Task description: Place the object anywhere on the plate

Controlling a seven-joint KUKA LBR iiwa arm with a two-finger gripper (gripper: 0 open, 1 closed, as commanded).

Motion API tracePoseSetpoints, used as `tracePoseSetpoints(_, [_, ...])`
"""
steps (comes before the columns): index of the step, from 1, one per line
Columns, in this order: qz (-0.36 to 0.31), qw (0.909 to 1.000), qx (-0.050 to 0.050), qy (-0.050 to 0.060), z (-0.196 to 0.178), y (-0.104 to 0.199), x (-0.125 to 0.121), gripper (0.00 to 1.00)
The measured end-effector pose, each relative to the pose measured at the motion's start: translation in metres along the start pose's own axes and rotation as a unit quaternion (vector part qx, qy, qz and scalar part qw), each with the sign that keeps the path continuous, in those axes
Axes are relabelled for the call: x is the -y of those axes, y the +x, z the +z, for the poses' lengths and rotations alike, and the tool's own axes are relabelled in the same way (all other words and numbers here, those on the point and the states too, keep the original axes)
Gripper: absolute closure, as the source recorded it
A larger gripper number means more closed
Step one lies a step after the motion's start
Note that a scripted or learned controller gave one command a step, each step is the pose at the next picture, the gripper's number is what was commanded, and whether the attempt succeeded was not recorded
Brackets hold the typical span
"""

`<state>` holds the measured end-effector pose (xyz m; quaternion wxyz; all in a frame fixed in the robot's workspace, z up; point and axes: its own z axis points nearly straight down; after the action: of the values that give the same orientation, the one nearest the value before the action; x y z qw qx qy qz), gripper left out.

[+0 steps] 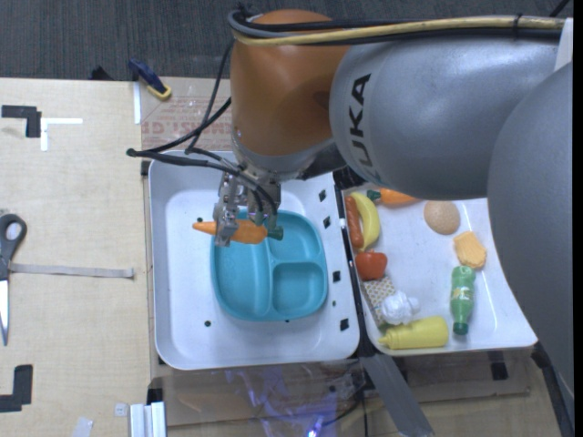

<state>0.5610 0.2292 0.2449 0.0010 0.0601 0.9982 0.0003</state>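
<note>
A blue divided plate (273, 276) lies in the left white bin (182, 326). My gripper (244, 218) hangs over the plate's upper left rim, and its fingers are shut on an orange carrot (230, 231) with a green end. The carrot lies crosswise between the fingers, its tip poking left past the plate's edge. The big grey arm and its orange band cover the back of the bin.
The right bin (510, 326) holds a banana (367, 217), a tomato (371, 264), an egg (442, 217), a green bottle (462, 299), a yellow piece (414, 335) and several other toy foods. Scissors (9, 244) lie on the bench at the left.
</note>
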Motion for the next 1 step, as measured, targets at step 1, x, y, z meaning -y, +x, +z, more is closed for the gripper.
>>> tracePoseSetpoints(1, [-0.129,0.9917,0.0,0.0,-0.0008,0.0399,0.0047,1.0])
